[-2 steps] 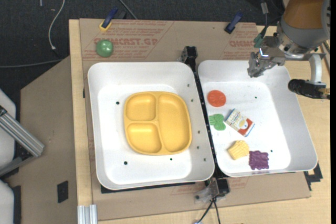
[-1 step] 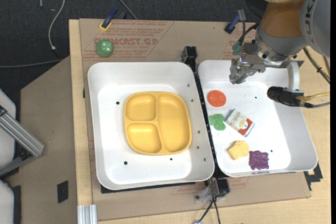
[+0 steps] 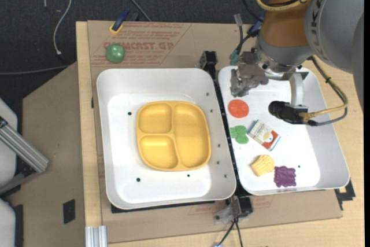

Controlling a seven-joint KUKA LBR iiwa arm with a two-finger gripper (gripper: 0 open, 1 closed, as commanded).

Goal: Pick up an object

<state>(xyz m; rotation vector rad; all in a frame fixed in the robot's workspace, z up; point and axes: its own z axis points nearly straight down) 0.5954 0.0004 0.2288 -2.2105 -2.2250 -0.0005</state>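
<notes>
The claw (image 3: 240,87) hangs over the right white bin's (image 3: 329,147) back left corner, just behind the flat round red-orange piece (image 3: 237,108); I cannot tell its state. Best to centre over the piece, then descend straight.

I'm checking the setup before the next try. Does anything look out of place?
Yes: a green ball lies outside both bins, on the cardboard behind the left bin, beside a blue-and-yellow clip. The other small items lie in the right bin.
</notes>
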